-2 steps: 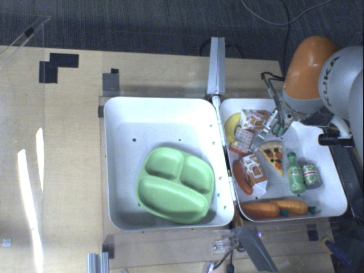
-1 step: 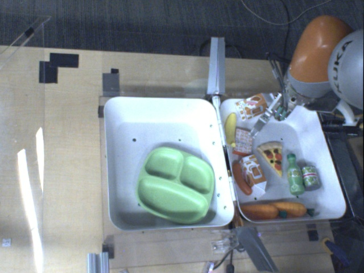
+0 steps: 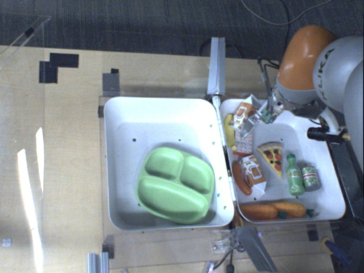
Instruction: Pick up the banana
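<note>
We see just a yellow sliver of the banana (image 3: 229, 131), the rest covered by printed packets (image 3: 244, 124); the gripper (image 3: 257, 119) is too small for us to read, and the arm (image 3: 335, 67) runs off the right edge

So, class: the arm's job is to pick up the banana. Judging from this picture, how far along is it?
Done: the gripper has reached the right bin, at its far left corner. In hand: it sits beside the banana, which lies along the bin's left wall, half hidden by snack packets. Left: the grasp and the lift.
</note>
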{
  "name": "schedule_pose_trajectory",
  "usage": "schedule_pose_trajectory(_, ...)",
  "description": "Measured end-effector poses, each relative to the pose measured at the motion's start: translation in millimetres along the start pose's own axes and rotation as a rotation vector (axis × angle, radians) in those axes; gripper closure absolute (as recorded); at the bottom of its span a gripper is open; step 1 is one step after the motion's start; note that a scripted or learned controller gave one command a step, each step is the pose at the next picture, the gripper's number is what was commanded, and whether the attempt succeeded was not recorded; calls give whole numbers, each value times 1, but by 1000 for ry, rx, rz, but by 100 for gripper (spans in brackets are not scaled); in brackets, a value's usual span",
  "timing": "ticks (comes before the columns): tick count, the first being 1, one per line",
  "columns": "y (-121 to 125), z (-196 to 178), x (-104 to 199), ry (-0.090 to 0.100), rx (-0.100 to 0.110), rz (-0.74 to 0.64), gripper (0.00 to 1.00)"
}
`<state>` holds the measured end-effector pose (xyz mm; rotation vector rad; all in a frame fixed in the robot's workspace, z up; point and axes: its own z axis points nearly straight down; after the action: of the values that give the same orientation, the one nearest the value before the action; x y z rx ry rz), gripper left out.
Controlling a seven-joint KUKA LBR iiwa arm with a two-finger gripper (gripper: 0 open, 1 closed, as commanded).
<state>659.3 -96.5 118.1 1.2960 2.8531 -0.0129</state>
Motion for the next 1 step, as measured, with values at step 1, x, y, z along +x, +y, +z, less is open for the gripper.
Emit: schedule_pose_trajectory(1,-9,21,-21,9,-4,78,0)
